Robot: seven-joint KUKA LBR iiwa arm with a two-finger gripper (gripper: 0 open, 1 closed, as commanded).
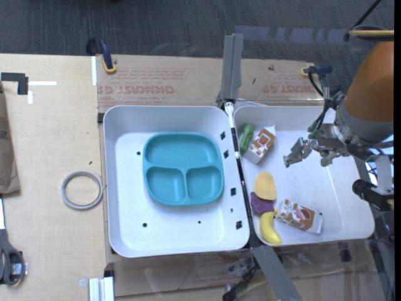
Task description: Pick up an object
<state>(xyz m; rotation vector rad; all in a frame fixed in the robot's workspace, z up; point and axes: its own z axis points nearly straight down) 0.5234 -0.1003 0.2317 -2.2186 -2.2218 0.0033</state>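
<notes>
Hovering over the right white bin (pixel 351 227), the metal gripper (pixel 296 155), fingers spread and holding nothing, lines up on the small printed carton (pixel 260 144) near the far-left corner.

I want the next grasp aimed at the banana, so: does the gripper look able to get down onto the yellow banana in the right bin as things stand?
Probably yes. The yellow banana lies uncovered near the bin's front left corner, beside a purple item. The gripper hangs above bare bin floor; the nearby bin wall may crowd it.
</notes>
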